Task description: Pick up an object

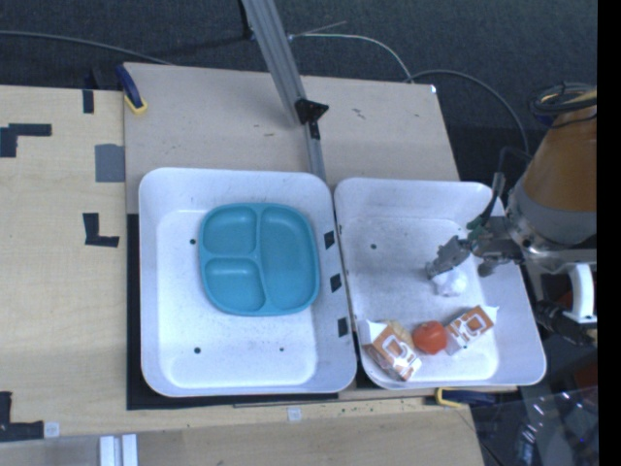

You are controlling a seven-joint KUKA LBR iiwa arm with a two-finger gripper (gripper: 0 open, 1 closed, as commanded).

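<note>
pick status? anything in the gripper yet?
Done: the arm has reached into the right bin, and the gripper sits low over a small white object. In hand: nothing visibly lifted; I can't tell whether it has a grip on that object. Left: grasp and lift. The red ball and two orange-and-white packets lie untouched near the bin's front edge.

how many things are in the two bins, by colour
teal divided plate, left bin: 1
orange-and-white packets, right bin: 2
red round object, right bin: 1
small white object by the gripper, right bin: 1
total: 5
</note>
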